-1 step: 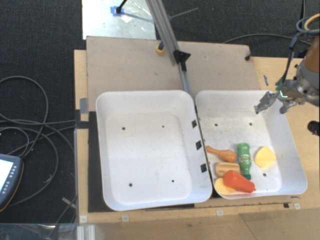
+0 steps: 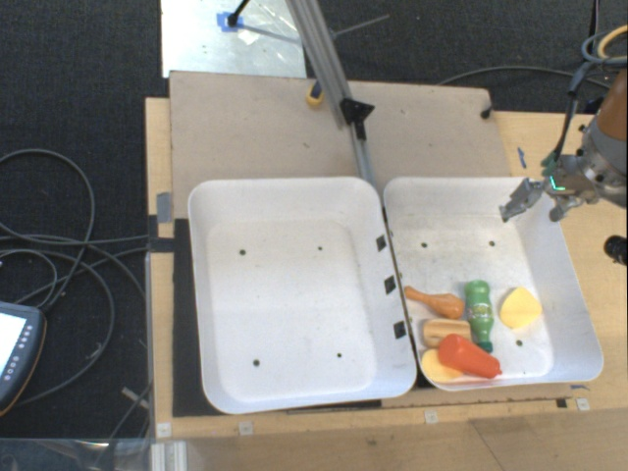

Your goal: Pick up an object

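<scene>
A glossy red pepper (image 2: 468, 356) lies at the right bin's (image 2: 564, 292) front edge; the fingers (image 2: 517, 204) spread apart, holding nothing.

The arm (image 2: 610, 135) was cut off by the right edge. A tablet (image 2: 14, 346) at far left ran off the frame. The red pepper (image 2: 469, 356) hid part of the bread roll (image 2: 444, 331).

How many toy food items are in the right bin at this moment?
5, clustered near the front of the right bin: orange carrot-like piece, green bottle, yellow piece, tan bun-like piece, red pepper atop a yellow slice. Others may be hidden beneath.
</scene>
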Tool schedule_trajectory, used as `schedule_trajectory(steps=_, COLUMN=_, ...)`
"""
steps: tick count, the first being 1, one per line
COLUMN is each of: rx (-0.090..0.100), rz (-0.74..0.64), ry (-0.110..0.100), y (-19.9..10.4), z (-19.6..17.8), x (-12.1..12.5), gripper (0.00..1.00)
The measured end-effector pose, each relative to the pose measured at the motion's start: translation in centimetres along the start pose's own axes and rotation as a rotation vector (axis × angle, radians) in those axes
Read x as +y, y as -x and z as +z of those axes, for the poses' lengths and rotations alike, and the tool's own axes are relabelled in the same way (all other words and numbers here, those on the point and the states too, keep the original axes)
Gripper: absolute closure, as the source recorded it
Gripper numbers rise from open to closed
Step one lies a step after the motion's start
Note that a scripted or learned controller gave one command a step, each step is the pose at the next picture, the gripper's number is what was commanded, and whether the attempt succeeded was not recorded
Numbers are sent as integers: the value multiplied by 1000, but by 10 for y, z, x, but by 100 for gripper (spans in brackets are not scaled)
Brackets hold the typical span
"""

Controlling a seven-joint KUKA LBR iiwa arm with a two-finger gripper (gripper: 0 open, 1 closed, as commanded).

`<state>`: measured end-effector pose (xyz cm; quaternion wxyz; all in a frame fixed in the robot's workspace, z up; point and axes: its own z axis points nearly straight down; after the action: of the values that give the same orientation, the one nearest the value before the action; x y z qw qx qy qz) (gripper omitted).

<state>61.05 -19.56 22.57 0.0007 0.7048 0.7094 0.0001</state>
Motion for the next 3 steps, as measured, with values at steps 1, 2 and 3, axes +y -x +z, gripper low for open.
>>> schedule_trajectory(steps=1, rx=1, rz=0, ry=-3, y=-5, z=42, x=-1, gripper=0)
schedule_trajectory(steps=2, rx=1, rz=2, ry=-3, y=-7, z=84, x=0, gripper=0)
schedule_trajectory(steps=3, rx=2, rz=3, ry=-4, y=-8, z=136, x=-1, gripper=0)
